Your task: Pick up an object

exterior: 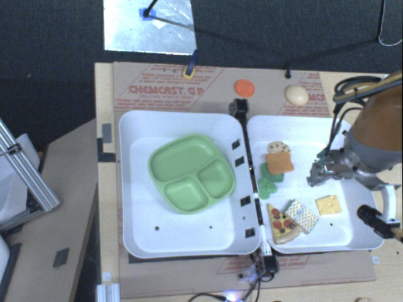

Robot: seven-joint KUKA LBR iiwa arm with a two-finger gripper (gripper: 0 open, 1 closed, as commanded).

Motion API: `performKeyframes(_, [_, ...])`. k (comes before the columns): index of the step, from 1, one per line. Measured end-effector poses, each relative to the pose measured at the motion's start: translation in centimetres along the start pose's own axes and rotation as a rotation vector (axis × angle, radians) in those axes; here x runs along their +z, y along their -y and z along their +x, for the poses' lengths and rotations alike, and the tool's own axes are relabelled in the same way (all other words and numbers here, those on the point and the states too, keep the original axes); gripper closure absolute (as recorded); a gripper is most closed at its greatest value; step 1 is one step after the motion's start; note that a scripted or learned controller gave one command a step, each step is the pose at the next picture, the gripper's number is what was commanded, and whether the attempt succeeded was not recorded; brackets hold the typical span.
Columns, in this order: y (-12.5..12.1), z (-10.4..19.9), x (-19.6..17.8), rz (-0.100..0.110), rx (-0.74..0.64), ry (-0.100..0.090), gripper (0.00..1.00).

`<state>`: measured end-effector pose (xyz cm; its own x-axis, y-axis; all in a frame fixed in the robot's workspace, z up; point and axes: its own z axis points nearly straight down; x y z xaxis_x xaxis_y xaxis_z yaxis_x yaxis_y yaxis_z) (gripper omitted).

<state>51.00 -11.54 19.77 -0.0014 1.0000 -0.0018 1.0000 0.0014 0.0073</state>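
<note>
So in the right bin (352, 234) we've got a bunch of toy food to pick from: a cookie (277, 148) at the top, an orange square piece (279, 163) touching it just below, and a green leafy bit (271, 182) at 7 o'clock from that. Down at 6 o'clock sit a pizza slice (281, 222) and a checkered piece (304, 217) side by side, with a yellow cheese square (328, 204) at 3 o'clock from them. The gripper (320, 172) hangs over bare bin floor at 12 o'clock from the cheese, nothing in it; can't tell how it's set. The left bin (138, 231) holds a green divided tray (191, 173).
</note>
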Motion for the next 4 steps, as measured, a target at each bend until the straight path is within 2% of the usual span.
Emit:
performKeyframes(1, [-0.2, 0.0, -2.8, 0.003, -0.003, -0.001, 1.00])
performKeyframes(2, [-0.1, 5.8, -3.7, 0.004, -0.010, -0.004, 1.00])
performKeyframes(3, [0.3, 10.2, -3.8, 0.006, -0.009, -0.004, 1.00])
performKeyframes(4, [0.2, 16.2, -3.1, 0.007, -0.009, -0.004, 1.00])
